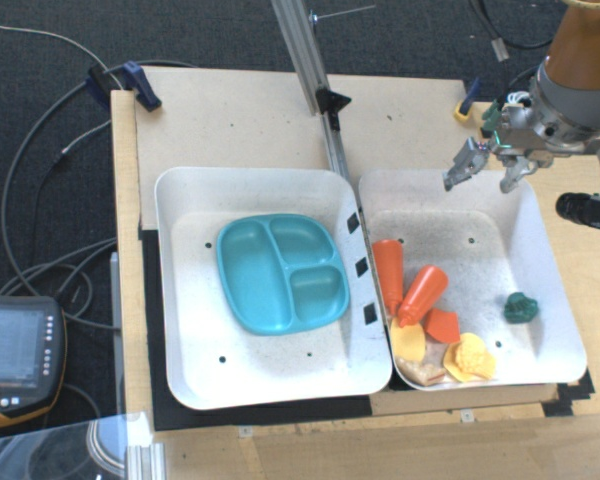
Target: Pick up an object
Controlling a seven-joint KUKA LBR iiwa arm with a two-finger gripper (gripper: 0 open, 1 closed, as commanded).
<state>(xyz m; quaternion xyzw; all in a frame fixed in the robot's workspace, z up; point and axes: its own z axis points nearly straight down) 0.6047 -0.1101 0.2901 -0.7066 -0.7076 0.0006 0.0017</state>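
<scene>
Since we may pick up any one thing, we look at the right bin (540,258), where the small toys lie. Our gripper (490,173) hangs above the back edge of that bin, with its two fingers spread apart and nothing between them.

Most toys sit in a pile at the front left corner of the bin. We count two orange carrots (400,280), one leaning on the other. Just below them is one orange-red piece (443,325). Then come about two yellow pieces (467,358), and something tan under them that we cannot make out. They all touch each other, so grabbing one may push the rest.

One small green toy (521,308) lies by itself near the right wall, well apart from the pile. We think it is the easiest pick. It looks like light, hard plastic, maybe a bit slippery and bumpy, so we would close on its middle, across its narrow side.

We guess the carrots are light and stiff too. We would pinch one across its thick part.

We count two white bins. In the left bin (180,268) lies one blue plate (280,273) with three sections. Both bins rest on the worktop (230,118).
</scene>
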